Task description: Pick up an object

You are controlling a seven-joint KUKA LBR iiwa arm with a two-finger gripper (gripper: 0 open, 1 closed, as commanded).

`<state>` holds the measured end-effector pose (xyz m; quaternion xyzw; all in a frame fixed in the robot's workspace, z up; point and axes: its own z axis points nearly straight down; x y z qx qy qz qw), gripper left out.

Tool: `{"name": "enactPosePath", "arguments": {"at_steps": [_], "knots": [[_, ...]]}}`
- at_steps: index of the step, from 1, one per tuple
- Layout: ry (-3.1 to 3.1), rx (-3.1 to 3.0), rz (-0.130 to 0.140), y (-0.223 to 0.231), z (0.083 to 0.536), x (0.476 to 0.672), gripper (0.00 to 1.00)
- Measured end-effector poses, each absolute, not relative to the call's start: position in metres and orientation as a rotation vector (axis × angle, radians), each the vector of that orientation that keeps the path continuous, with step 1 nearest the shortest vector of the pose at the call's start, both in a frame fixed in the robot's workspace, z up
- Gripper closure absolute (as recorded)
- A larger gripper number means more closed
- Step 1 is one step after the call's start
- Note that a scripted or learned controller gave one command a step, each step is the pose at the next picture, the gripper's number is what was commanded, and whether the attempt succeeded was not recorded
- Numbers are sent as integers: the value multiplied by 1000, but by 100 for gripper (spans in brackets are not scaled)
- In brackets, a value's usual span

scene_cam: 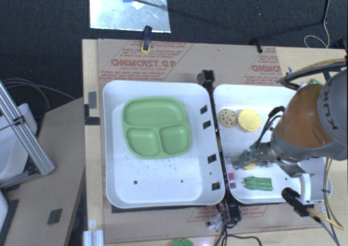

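- In the right bin [255, 93], I see the arm [307, 120] reaching in from the right, its orange band above the grey wrist, with the gripper [243, 159] low over the bin floor near the bin's left wall.
- I cannot tell how the gripper stands; its tip is a dark, blurred cluster from my angle, and I cannot make out anything caught in it.
- Just beneath the gripper tip I see a small yellow piece [249, 166] on the bin floor, partly hidden by the tool; I cannot tell whether they touch.
- Toward the near side of that bin lies a green toy vegetable [258, 184], long and knobbly, flat on the floor, near the gripper but apart from it.
- Toward the far side I see a round tan cookie with dark spots [228, 118] and, just beside it on the right, a round yellow object [249, 120]; the two look to be touching or nearly so, and both sit well clear of the gripper.
- In the left bin [114, 185] rests a pale green divided plate [156, 128] with three compartments, one wide across the far side and two smaller on the near side.
- Both bins sit side by side on a brown board printed with red lettering [142, 62], joined along a black central divider [213, 130].
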<state>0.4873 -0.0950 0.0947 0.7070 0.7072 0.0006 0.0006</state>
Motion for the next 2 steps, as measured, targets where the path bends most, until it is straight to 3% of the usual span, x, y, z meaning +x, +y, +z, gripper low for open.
{"name": "enactPosePath", "arguments": {"at_steps": [1, 2], "knots": [[2220, 2220, 4, -95, 105, 488, 100], [2228, 2201, 17, -41, 190, 556, 100]]}}
